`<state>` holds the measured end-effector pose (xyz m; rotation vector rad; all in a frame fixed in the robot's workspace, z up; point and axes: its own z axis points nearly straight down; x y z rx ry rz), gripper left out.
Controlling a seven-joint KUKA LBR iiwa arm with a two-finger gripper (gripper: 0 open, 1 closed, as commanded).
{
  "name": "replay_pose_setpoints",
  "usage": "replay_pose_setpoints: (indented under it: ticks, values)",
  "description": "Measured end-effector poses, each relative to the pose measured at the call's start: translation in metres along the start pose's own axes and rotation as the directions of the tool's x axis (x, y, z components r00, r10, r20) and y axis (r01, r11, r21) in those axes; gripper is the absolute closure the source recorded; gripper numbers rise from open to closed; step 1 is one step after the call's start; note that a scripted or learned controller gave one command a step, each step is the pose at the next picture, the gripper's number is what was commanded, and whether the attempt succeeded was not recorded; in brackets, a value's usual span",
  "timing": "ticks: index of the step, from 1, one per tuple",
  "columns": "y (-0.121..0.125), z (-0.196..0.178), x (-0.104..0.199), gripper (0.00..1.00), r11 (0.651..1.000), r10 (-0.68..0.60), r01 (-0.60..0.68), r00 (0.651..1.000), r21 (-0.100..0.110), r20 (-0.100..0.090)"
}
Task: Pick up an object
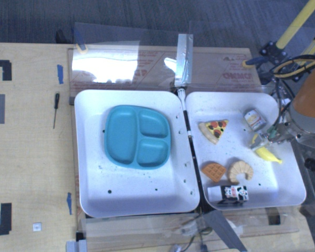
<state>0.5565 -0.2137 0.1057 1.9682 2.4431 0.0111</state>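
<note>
nothing is lifted yet: the gripper (pixel 266 137) sits low at about three o'clock in the right bin (pixel 296 193), just above the yellow banana (pixel 268 154), and i cannot tell how it is set or whether it has anything. the other pickable things lie loose on the bin floor, a pizza slice (pixel 214 129) toward ten o'clock, a small can (pixel 254 119) near one, a waffle (pixel 213 171) and croissant (pixel 240 170) around six, so the grasp and lift are left, by my reckoning. the blue divided plate (pixel 137 136) lies in the left bin (pixel 89 156); red print on the board (pixel 215 67) behind is too blurred to read.
</note>
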Motion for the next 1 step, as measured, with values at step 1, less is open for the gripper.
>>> replay_pose_setpoints:
  ticks: [1]
  values:
    - [0.1062,-0.0936,0.0345,1.0,0.998,0.066,-0.066,0.998,-0.008,0.004]
